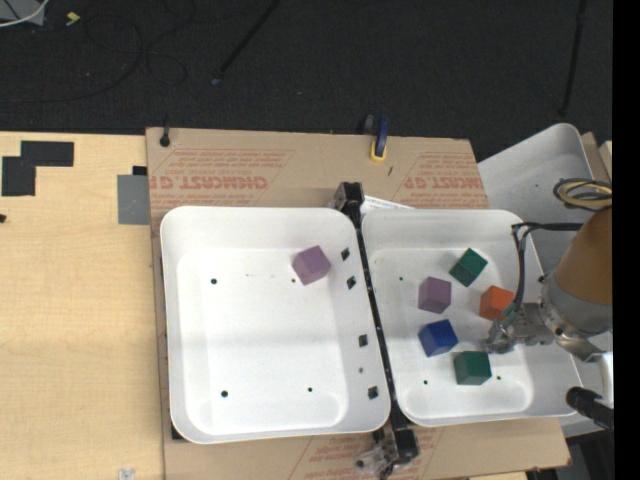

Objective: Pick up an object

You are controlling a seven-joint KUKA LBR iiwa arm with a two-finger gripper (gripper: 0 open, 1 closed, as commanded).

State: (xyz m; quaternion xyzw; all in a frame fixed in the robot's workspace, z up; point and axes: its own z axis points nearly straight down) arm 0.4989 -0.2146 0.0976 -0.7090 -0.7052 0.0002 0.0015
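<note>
Several small blocks lie in the right bin (410, 398): a purple one (434, 293), a blue one (437, 337), a dark green one (468, 267), a second green one (472, 367) and an orange one (495, 301). A lighter purple block (311, 264) rests in the left bin (190, 408). My gripper (503, 336) hangs low at the right side of the right bin, just below the orange block and just above the lower green block. I see no block between its fingertips.
The arm (590, 278) comes in over the right bin's right edge, with a cable looped beside it. A black divider with clips (362, 308) runs between the two bins. Cardboard (300, 173) lies under the bins.
</note>
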